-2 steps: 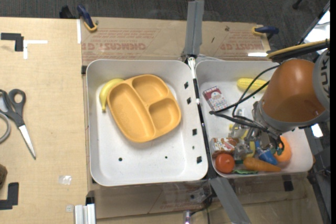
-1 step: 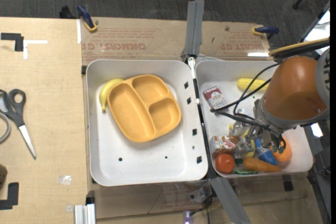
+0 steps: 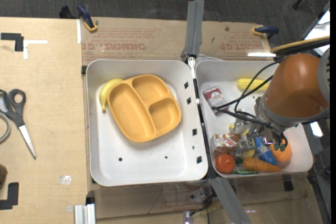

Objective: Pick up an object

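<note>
The bench (image 3: 42, 128) carries two white bins side by side. The left bin (image 3: 139, 162) is the landmark here. Inside it, toward its upper half, lies a yellow divided plate (image 3: 144, 107), and a banana (image 3: 107, 91) curls against the plate's upper-left edge. Just right of the left bin sits the right bin (image 3: 220, 73), and the arm (image 3: 294, 86) hangs over its far side with the orange band uppermost. The gripper (image 3: 257, 139) is down among the clutter in that bin's lower part; whether it is open or closed cannot be told. Around it lie a tomato (image 3: 224, 163), a carrot (image 3: 260, 165), a blue cone (image 3: 264, 153) and a snack packet (image 3: 224, 140). Higher up lie a red-and-white packet (image 3: 214, 96) and a corn cob (image 3: 245, 83). Scissors (image 3: 20, 118) rest on the bench well left of the left bin.
</note>
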Robot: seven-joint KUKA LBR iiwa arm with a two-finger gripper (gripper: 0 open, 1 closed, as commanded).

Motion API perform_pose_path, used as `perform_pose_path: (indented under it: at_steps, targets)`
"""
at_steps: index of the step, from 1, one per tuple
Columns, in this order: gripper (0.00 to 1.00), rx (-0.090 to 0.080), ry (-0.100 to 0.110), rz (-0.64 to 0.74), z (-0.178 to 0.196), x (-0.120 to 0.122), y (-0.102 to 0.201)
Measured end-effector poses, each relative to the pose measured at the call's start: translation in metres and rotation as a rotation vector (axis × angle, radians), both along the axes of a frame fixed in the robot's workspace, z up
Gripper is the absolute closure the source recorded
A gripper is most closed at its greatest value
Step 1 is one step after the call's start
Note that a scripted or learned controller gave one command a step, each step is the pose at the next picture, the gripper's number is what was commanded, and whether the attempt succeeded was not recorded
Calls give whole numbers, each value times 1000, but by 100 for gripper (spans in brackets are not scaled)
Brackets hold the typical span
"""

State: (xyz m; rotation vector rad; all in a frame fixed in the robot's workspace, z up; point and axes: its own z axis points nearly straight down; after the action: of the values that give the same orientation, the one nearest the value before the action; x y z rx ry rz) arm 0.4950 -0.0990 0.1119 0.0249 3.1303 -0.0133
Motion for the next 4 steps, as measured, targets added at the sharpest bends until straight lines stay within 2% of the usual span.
perform_pose_path:
  at_steps: [1,2,4]
  targets:
    - [100,7,-5,-33,-14,61,-41]
    - [100,5,5,38,-18,44,-2]
    - [100,5,-1,37,1,46,-2]
